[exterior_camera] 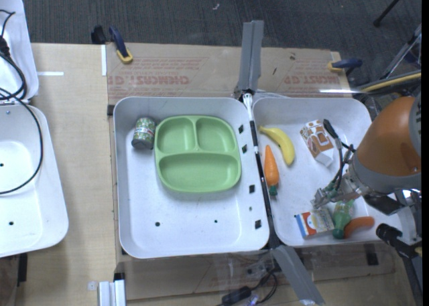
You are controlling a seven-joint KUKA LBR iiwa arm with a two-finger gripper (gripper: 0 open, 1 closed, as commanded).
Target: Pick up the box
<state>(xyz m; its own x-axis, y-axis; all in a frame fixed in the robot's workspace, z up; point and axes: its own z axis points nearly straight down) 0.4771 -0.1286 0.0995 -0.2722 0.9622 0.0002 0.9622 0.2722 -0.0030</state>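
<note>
Fingers (330, 197) hang over the small box (314, 222) near the right bin's (285, 231) front edge; their spread cannot be told.

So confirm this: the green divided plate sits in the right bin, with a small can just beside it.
Not quite. The camera view shows the green divided plate in the left bin, not the right one. The small can does sit just beside it.

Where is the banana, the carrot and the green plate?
Yellow banana (280, 143), camera view, middle of its curve.
Orange carrot (271, 167), camera view, its thick body.
Green plastic divided plate (198, 171), camera view, its big compartment.
</note>
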